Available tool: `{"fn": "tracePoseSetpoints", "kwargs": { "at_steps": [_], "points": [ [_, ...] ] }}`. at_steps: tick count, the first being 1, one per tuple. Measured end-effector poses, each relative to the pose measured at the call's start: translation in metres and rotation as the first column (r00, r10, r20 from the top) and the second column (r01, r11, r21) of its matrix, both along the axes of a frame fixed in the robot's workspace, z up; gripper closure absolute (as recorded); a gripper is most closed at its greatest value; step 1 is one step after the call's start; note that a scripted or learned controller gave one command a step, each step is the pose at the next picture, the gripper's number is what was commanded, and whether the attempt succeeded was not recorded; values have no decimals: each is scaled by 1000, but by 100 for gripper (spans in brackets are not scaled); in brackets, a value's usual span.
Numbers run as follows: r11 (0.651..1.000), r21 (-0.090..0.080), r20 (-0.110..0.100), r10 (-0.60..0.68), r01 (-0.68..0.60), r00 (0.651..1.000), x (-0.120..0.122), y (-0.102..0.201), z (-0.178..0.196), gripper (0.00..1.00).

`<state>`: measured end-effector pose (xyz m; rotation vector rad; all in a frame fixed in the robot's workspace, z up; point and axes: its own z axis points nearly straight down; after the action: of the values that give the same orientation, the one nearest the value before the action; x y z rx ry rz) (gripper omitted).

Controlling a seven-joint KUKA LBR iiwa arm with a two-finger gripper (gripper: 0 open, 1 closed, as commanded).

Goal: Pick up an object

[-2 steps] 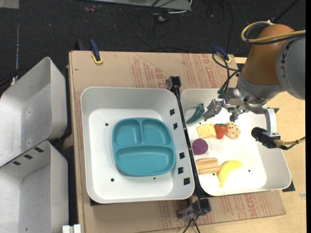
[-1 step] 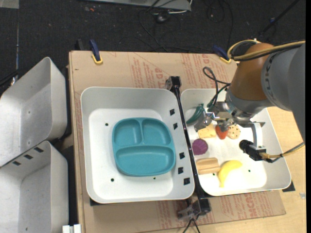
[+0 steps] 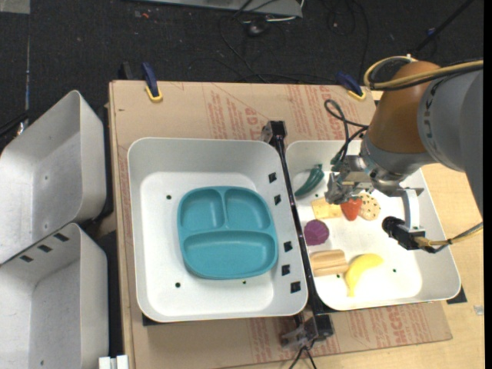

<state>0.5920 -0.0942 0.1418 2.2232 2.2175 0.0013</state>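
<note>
You're looking at the gripper (image 3: 345, 193) hanging low over the right bin (image 3: 438, 283), close to that bin's far left part. Directly under it a small red piece (image 3: 351, 208), strawberry-like, is lying on the bin floor, touching a pale yellow block (image 3: 325, 209) on its left and a tan dotted piece (image 3: 370, 206) on its right. Nothing is showing between the gripper and these pieces that would mean a hold; the grip state cannot be told. A purple ball (image 3: 316, 231) is sitting just nearer, then a tan block (image 3: 328, 262) and a banana (image 3: 359, 270). A teal curved piece (image 3: 311, 180) is lying left of the gripper. The left bin (image 3: 154, 167) is holding a teal tray (image 3: 227, 232).
</note>
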Motion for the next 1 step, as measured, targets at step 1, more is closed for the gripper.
{"fn": "tracePoseSetpoints", "kwargs": {
  "at_steps": [1],
  "points": [
    [1000, 0, 5, 6, -6, 1000, 7, 8, 58, 100]
  ]
}}
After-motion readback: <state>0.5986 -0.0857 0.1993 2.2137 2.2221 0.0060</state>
